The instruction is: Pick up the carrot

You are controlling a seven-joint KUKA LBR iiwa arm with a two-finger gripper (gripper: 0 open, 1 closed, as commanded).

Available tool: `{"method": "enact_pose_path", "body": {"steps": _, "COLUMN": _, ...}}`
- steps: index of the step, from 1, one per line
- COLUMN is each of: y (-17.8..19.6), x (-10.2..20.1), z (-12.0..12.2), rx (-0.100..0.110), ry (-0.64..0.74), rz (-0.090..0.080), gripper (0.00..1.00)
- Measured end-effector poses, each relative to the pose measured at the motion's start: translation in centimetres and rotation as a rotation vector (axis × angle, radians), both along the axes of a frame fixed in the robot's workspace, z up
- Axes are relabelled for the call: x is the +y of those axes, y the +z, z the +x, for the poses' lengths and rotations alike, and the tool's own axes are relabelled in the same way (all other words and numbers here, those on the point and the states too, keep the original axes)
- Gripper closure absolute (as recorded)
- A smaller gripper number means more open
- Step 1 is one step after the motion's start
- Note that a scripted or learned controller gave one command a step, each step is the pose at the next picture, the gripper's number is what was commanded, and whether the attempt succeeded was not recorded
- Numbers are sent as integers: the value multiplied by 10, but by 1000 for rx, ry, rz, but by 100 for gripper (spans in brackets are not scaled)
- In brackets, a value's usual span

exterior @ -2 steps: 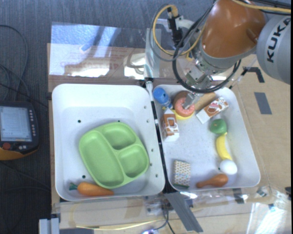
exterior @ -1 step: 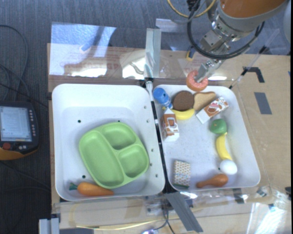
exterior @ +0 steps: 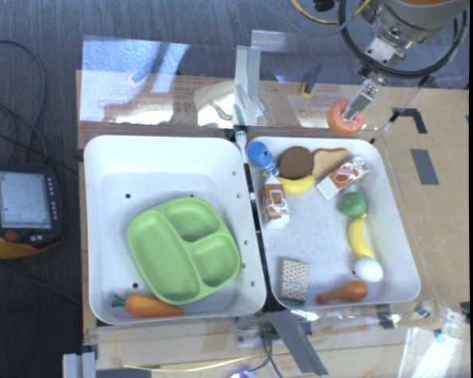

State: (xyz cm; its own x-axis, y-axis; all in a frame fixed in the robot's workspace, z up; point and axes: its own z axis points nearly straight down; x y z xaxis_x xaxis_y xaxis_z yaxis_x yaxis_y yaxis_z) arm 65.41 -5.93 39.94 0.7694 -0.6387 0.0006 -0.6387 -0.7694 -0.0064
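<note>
The carrot (exterior: 146, 305), orange with a green stub, lies in the front left corner of the left bin (exterior: 110, 179), just in front of a green divided plate (exterior: 185, 248). My gripper (exterior: 356, 110) hangs far from it, over the back rim of the right bin (exterior: 398, 235). Its slim fingers are shut on a pink-orange ring toy (exterior: 345, 119), which sits at their tips. The grey arm with its orange band enters from the top right.
The right bin holds several toys: a blue cup (exterior: 259, 154), brown cookie (exterior: 296, 161), bread slice (exterior: 329, 160), small cartons (exterior: 275, 203), green pepper (exterior: 351, 204), banana (exterior: 361, 239), egg (exterior: 369, 270), drumstick (exterior: 343, 293). A pendant (exterior: 20, 203) lies at the left.
</note>
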Motion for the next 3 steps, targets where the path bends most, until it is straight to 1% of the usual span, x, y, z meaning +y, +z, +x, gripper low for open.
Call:
{"method": "enact_pose_path", "body": {"steps": 1, "y": -81, "x": 29, "z": 9, "rx": 10, "ry": 410, "rz": 1, "gripper": 100}}
{"method": "enact_pose_path", "body": {"steps": 2, "y": -207, "x": 46, "z": -60, "rx": 18, "ry": 417, "rz": 3, "gripper": 100}}
{"method": "enact_pose_path", "body": {"steps": 3, "y": -195, "x": 36, "z": -130, "rx": 8, "ry": 493, "rz": -2, "gripper": 100}}
